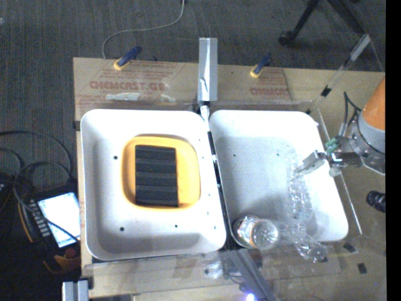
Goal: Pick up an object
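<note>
At the right edge of the bench we see the arm's gripper (321,157) poised over the right rim of the right bin (250,168), the grey wrist and a patch of the orange band showing behind it at the frame's edge. How far the gripper stands open we cannot tell, and we see nothing held in it. Just below it, inside the right bin, lies a clear crinkled plastic bottle (299,199), running from near the gripper down the bin's right side toward the near corner; its round end (257,232) rests at the front wall, close to the divide between the bins. The bottle is transparent, so its outline is hard to follow. In the left bin (100,168) we find a yellow dish-like object (128,168) lying flat near the middle, with a black ribbed block (156,175) resting in it. Both bins sit side by side on a cardboard-covered bench (125,83), where two clamps (127,57) with blue handles grip the far edge.
</note>
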Controlling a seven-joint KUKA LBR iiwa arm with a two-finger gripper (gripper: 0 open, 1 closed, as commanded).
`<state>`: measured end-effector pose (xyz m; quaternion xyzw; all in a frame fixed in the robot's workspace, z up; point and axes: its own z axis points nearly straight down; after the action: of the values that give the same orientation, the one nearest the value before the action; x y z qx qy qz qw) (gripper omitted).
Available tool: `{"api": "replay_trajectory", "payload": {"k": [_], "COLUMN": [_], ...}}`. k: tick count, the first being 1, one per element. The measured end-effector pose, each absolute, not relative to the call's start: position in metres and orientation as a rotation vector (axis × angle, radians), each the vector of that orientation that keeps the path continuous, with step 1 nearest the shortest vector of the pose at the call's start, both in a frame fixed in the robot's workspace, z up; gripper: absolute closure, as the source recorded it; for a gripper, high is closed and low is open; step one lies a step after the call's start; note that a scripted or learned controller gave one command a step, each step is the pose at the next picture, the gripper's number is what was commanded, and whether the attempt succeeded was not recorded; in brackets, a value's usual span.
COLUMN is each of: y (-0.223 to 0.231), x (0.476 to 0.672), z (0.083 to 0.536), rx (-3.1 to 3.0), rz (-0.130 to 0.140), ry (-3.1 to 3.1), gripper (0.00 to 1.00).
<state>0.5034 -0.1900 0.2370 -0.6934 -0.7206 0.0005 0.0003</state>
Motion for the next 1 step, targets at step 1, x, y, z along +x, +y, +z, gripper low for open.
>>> {"api": "replay_trajectory", "payload": {"k": [1], "y": [-0.2167], "x": [0.5041], "z": [0.1949], "rx": [-1.964], "rz": [0.0], "ry": [-2.451], "gripper": [0.0]}}
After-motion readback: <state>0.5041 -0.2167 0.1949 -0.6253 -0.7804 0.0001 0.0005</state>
